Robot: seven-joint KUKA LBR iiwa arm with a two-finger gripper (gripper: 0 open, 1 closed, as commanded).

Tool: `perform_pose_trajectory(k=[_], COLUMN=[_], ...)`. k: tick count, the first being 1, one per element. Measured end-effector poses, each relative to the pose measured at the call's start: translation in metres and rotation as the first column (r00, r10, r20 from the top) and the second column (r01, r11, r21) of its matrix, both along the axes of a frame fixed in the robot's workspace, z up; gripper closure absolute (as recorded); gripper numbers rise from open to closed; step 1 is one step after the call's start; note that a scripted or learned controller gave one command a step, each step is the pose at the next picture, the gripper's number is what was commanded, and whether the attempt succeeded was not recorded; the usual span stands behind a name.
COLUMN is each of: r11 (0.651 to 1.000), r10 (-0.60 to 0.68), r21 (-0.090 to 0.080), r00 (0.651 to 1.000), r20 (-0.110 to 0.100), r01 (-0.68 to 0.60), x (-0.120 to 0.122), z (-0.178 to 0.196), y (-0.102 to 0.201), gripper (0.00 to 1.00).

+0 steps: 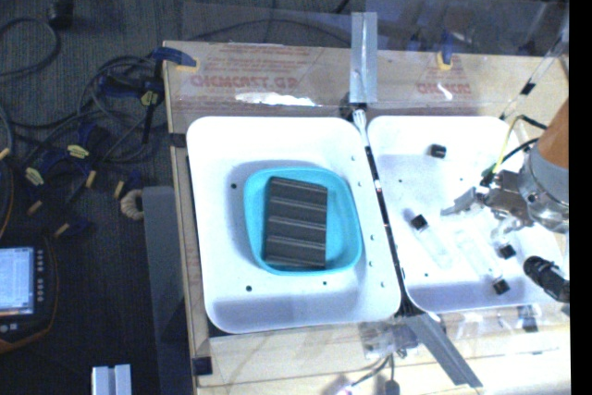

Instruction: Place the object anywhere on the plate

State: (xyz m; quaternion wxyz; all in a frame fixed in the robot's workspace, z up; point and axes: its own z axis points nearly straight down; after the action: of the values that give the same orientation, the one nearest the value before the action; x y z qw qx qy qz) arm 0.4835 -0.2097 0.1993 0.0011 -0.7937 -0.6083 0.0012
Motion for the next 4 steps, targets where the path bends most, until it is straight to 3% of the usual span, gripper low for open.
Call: perform_pose_trajectory(k=[1,2,3,4], r11=[1.0,0.994,0.989,0.975], r10=[-0.008,-0.109,-0.15,-0.222], r21=[-0.002,-0.004,-0.001,-0.002], r00=[1.0,0.994,0.989,0.975], r20=[0.002,0.004,0.0,0.001], r01=[0.008,0.109,0.15,0.222], x=[0.001,0.016,0.001,0.001], z=[0.035,0.166,0.07,0.081], y=[-0.005,-0.009,0.012,-0.005], gripper=[0.0,0.0,0.0,0.0])
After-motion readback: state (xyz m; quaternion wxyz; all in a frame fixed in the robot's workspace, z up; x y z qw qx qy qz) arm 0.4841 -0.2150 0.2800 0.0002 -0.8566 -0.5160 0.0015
